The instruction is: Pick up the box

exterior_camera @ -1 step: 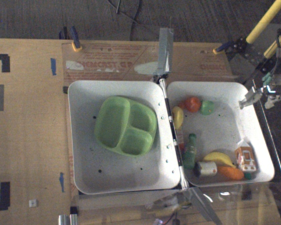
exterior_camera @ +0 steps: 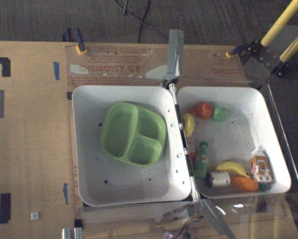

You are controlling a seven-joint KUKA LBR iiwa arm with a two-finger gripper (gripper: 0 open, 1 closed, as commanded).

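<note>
Box (exterior_camera: 260,168) lies at the near right corner of the right bin (exterior_camera: 268,108), just beside a carrot (exterior_camera: 245,183) and a banana (exterior_camera: 232,168). Best approach, judged: descend from above, straddling the box's short sides, clear of bin wall and carrot. Arm pose and gripper state: cannot tell.
</note>
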